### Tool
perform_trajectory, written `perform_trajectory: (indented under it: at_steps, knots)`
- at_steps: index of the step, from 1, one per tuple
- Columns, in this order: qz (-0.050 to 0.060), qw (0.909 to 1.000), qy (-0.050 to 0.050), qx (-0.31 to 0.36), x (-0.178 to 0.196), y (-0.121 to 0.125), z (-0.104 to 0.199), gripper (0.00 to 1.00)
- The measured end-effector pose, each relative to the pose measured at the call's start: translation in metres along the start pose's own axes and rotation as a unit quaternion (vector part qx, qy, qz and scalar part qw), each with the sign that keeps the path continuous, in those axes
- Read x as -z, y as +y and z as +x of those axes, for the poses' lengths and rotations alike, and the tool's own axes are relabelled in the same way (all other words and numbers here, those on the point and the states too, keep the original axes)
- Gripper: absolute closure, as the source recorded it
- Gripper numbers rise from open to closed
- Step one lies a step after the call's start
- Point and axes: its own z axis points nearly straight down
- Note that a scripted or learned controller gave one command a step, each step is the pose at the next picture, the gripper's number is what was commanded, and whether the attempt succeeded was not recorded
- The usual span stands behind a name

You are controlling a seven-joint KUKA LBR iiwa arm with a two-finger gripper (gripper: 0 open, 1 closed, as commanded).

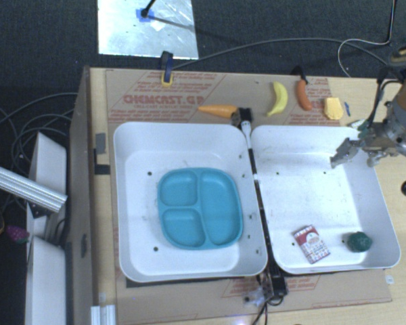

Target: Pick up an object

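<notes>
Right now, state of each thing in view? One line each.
Gripper: over the right bin's upper right, nothing seen in it.
Right bin: flat on bench.
Left bin: flat on bench.
Blue plate: lying flat in left bin, right side up.
Red packet: lying flat in right bin, near front.
Green lump: resting in right bin's front right corner.
Banana: lying on bench behind the bins.
</notes>
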Motion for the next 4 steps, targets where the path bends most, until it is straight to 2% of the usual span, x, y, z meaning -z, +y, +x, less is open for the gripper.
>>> perform_trajectory:
  at_steps: [1, 2, 3, 4]
  knots:
    - [0.0, 1.0, 0.0, 0.001, -0.032, 0.098, -0.03, 0.0]
    - [0.002, 1.0, 0.001, -0.001, -0.132, 0.063, -0.005, 0.0]
    - [-0.002, 1.0, -0.001, 0.001, -0.057, 0.051, 0.008, 0.0]
    - [-0.002, 1.0, -0.001, 0.001, -0.005, 0.099, -0.031, 0.0]
